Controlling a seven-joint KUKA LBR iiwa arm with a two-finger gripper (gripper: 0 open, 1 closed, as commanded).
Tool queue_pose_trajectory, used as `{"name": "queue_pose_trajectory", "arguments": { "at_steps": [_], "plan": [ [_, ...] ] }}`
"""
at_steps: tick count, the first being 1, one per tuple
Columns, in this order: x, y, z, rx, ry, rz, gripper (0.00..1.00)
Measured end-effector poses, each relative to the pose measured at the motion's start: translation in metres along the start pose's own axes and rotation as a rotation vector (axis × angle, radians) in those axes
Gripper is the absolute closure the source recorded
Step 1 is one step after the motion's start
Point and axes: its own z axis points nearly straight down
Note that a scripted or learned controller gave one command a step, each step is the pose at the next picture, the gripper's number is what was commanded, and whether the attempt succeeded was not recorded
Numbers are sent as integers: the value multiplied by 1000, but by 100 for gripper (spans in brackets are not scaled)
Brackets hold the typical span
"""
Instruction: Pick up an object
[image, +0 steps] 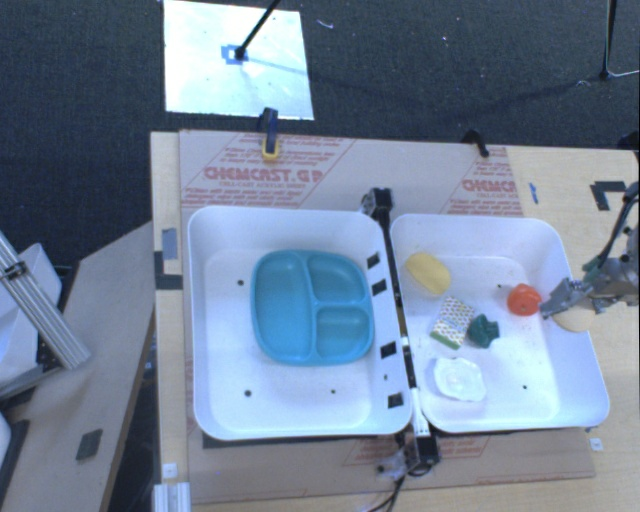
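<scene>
The gripper (556, 301) sits at the right wall of the right bin (575, 395), entering from the right edge; its tip lies just beside a small orange-red object (523, 299), apparently touching or nearly touching it, though contact cannot be confirmed. Whether the pincer stands wide or narrow cannot be told at this size, and nothing is seen held in it. A pale tan rounded item (572, 321) lies immediately below the tip, against the bin wall. Further in lie a dark green piece (484, 329), a checkered packet (453, 322) touching or just beside it, a yellow block (427, 273) toward the far left corner, and a white flat disc-like item (459, 379) near the front. The left bin (215, 395) bears a blue compartment tray (306, 306), well apart from the work. Judgement: the step in hand is closing in on a candidate, most likely the orange-red object. To do it well, the tip should be centred over that object rather than beside it, clear of the bin wall and the tan item, and descend fully before closing. Risk: an off-centre closure would nudge the rounded object away.
</scene>
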Motion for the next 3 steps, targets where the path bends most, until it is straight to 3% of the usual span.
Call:
{"name": "queue_pose_trajectory", "arguments": {
  "at_steps": [3],
  "plan": [
    [149,44,3,3,3,-3,100]
  ]
}}
